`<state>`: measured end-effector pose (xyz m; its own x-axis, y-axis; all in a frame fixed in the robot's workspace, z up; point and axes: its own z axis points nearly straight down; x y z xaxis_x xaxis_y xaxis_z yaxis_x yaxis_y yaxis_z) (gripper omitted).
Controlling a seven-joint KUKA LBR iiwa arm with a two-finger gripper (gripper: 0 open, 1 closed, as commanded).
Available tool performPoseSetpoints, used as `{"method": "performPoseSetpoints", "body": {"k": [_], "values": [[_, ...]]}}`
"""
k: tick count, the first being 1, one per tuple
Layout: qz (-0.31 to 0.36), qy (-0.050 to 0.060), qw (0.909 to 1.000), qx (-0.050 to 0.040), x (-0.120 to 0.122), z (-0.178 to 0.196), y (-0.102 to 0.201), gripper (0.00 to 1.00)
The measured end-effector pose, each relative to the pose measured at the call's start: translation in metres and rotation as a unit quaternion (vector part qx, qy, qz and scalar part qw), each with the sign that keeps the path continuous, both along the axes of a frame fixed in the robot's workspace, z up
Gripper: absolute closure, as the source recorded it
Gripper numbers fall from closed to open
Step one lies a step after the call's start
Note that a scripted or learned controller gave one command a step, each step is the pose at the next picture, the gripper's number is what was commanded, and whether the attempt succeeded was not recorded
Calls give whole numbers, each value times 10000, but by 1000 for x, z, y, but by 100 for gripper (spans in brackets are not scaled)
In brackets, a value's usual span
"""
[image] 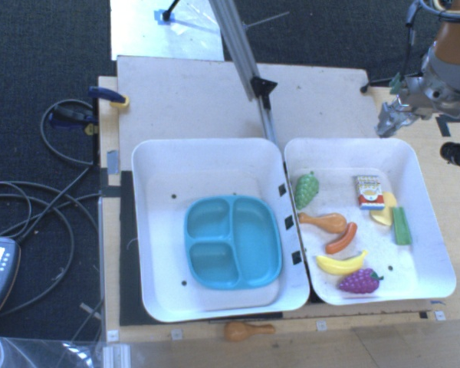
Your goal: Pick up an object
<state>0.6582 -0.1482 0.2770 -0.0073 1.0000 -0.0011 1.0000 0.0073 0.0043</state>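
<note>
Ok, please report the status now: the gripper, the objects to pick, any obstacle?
Gripper above the right bin's far rim, nothing between its fingers. Toy foods lie in that bin, sausage and banana untouched. Nothing blocking.

green grapes (307, 188): top left of my right bin (425, 198), close by the divider
drumstick (323, 221): tan, lying flat below the green grapes
sausage (341, 238): orange-red, slanted, touching the drumstick's thick end
banana (341, 263): yellow, curved, below the sausage
purple grapes (359, 281): near the front wall
box (369, 191): small, red and white, upper middle
cheese (383, 211): yellow, just below the box
green stick (401, 225): beside the cheese
</note>
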Motion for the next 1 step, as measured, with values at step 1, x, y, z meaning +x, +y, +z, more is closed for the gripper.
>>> {"method": "performPoseSetpoints", "body": {"k": [1], "values": [[12, 19, 10000, 11, -4, -14, 44, 100]]}}
